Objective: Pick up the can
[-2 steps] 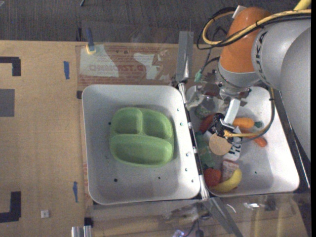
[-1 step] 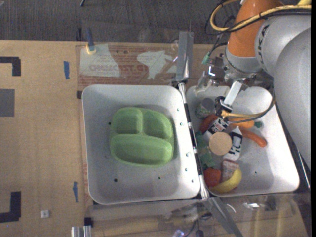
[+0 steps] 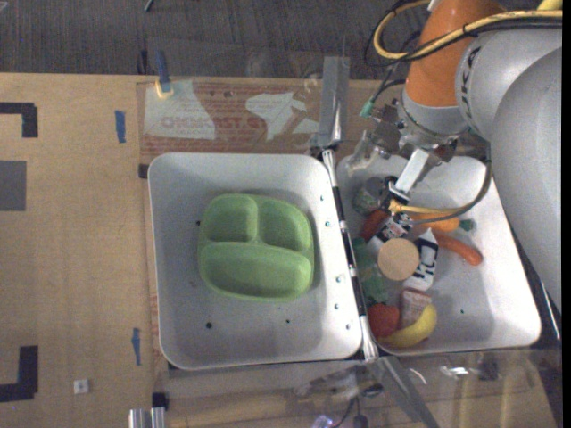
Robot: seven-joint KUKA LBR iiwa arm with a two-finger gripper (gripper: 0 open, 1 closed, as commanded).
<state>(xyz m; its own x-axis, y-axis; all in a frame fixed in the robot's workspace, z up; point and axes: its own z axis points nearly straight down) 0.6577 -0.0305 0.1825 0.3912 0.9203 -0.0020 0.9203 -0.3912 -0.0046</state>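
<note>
Can (image 3: 398, 259) with tan top in the right bin (image 3: 492, 303), banana (image 3: 412, 331) near it, gripper (image 3: 370, 154) beyond the can, apart from it, open or closed I cannot tell

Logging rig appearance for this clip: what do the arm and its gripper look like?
The arm is bulky and rounded, pale grey, with a glossy orange band above the wrist. A yellow cable loops out beside that band, and thin dark wires run down toward the wrist. The gripper is a small grey metal assembly, too blurred to describe in detail.
</note>
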